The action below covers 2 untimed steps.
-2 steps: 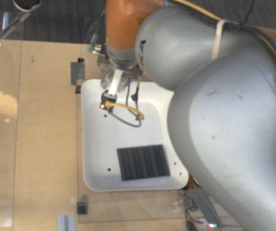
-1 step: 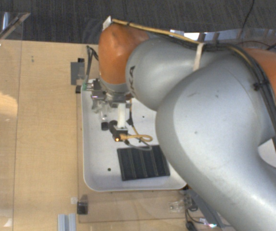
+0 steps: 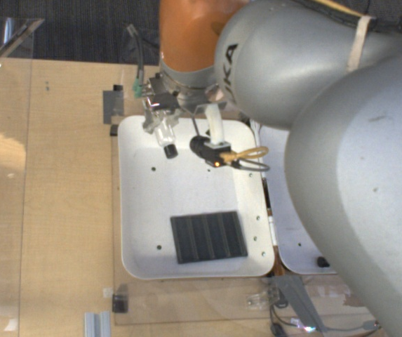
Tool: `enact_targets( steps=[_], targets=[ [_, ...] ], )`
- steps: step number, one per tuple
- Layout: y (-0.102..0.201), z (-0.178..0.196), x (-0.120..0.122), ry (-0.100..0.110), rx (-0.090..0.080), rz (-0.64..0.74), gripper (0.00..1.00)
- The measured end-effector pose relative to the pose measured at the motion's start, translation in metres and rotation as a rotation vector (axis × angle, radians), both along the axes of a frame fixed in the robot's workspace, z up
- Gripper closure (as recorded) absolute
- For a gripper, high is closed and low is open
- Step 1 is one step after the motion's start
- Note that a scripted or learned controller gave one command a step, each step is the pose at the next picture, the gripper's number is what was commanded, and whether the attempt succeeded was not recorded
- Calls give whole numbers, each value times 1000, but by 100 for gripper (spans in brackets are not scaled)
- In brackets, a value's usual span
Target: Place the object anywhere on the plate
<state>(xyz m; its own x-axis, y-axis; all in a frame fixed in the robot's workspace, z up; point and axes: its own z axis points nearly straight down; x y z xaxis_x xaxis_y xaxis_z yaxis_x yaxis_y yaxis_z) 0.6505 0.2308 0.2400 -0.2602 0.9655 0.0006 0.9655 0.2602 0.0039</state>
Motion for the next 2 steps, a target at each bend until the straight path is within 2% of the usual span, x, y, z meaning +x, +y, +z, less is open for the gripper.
enact_targets(
  steps=[2],
  targets=[
    [1, 15, 3, 0, 1, 2, 100]
  ],
)
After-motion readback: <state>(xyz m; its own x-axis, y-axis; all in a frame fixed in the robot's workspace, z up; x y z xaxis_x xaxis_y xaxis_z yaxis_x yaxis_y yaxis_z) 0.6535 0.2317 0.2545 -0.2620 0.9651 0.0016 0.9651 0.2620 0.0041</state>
